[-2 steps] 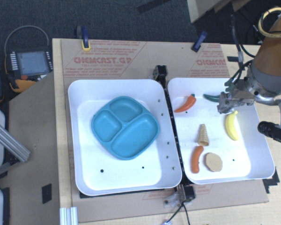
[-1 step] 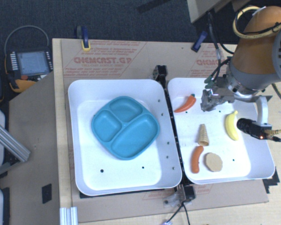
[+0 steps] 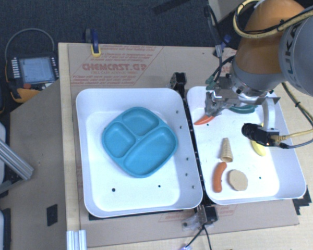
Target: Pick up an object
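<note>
Roughly, target: orange carrot-like piece (image 3: 203, 121), prob. toy food, lying in right bin (image 3: 287, 186) at its upper-left corner, close to the wall next to the left bin (image 3: 88, 155)
End effector: (image 3: 215, 106) just above the carrot's right end; can't tell if it's open or closed, and can't tell if it touches the piece
Handling: looks light, stiff plastic, smooth so prob. slippery; thin and tapered, could roll or squirt out of a pinch
Where to grip: across the thicker middle, not the pointed tip; bin wall close by leaves little room on that side
Other picks: cone-shaped piece (image 3: 227, 150), sausage (image 3: 218, 176), round tan biscuit-like piece (image 3: 238, 180), all apart from each other in mid/lower right bin; easier access, judged by spacing
Left bin holds: blue divided plate (image 3: 140, 141), wide and flat, poor fit for a two-finger pinch
Hidden: arm (image 3: 266, 40) covers the upper right bin; teal thing (image 3: 245, 109) under wrist mostly masked
Hard to make out: yellow item (image 3: 258, 149), partly behind black cable fitting (image 3: 258, 134), maybe banana
Cut off: worktop (image 3: 68, 139) edges at bottom
</note>
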